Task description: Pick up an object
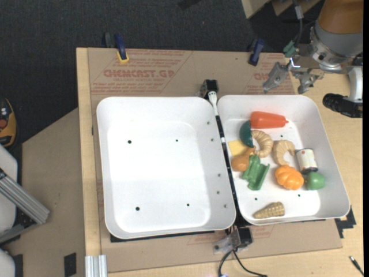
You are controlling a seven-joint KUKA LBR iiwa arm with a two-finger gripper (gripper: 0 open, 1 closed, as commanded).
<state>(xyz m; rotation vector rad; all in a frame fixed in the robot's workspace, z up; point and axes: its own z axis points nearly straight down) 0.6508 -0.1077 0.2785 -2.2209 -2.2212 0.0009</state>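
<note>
My gripper point(290, 80) hangs above the far edge of the right bin point(328, 131), open, with nothing between its fingers. Below it in that bin lie an orange carrot-like piece point(268, 120), a dark green piece point(246, 134), a tan curved pastry point(263, 142), another pale curved piece point(283, 152), a yellow wedge point(236, 148), a green leafy toy point(255, 172), an orange fruit point(289, 178), a small can point(306, 160), a green ball point(315, 180) and a tan cone point(270, 211).
The left bin point(158, 160) stands beside the right one, joined along a black hinge strip point(222, 143). Both rest on a cardboard sheet point(150, 68) held by clamps point(121, 48) at the far edge.
</note>
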